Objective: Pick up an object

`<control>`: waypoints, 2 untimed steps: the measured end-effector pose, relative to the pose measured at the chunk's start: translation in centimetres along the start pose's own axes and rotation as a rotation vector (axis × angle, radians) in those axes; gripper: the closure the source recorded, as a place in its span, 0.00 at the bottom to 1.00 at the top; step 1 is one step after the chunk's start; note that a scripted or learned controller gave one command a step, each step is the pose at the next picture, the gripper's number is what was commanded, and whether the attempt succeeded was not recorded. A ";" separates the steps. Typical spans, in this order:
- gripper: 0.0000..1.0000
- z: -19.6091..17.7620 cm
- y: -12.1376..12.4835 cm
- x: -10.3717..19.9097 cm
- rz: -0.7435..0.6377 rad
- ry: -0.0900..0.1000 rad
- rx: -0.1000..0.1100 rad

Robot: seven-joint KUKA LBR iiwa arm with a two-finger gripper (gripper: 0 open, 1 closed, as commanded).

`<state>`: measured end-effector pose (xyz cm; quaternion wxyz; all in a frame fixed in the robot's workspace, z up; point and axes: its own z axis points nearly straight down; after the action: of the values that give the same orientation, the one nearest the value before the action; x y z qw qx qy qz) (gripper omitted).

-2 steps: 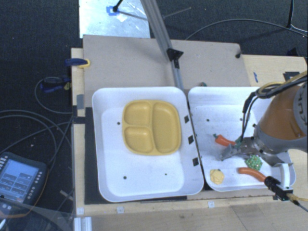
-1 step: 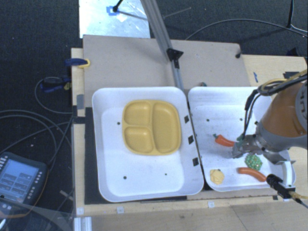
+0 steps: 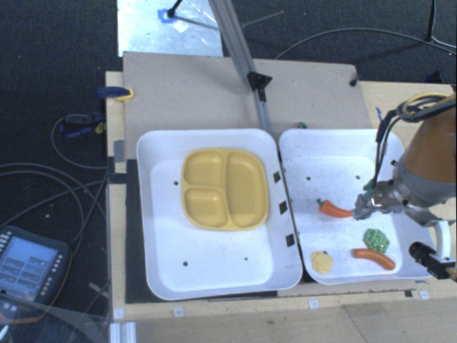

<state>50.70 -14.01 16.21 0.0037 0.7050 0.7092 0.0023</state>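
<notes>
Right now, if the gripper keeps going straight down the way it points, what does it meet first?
Most likely the right end of the orange carrot, which lies just beside the gripper in the right bin. Depth is unclear; it could meet bare bin floor instead.

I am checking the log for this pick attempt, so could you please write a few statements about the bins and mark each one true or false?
1. The yellow divided plate lies in the left bin. True.
2. The orange carrot sits on the yellow plate. False: it lies in the right bin, beside the claw.
3. The green leafy piece lies in the right bin, above the orange sausage in the picture. True.
4. The small yellow piece is in the right bin's far corner. False: it lies near the front left corner.
5. The claw hangs over the left bin. False: it is over the right bin.
</notes>
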 end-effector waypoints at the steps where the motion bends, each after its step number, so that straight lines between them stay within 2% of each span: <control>1: 1.00 -6.3 0.6 -0.5 0.000 -0.001 -0.001; 2: 1.00 -8.6 0.8 -0.5 0.000 0.001 0.004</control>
<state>51.44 -14.51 24.77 0.0021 0.7050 0.7092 0.0013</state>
